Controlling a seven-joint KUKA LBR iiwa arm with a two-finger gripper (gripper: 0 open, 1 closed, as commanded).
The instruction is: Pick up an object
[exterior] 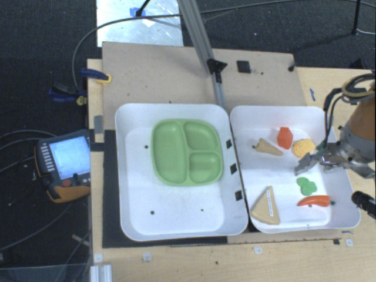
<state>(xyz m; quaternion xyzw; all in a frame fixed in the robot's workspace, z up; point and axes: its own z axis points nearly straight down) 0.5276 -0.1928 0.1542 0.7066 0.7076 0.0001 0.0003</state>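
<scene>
In the right bin (pixel 338 216), six food pieces (pixel 267 205); gripper (pixel 306 164) above

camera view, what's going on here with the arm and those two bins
A robot arm reaches in from the right over the right bin, its gripper low among toy foods: an orange block, a yellow piece, two wedges, a green piece and a red pepper. Nothing is visibly held. The left bin holds a green tray.
</scene>
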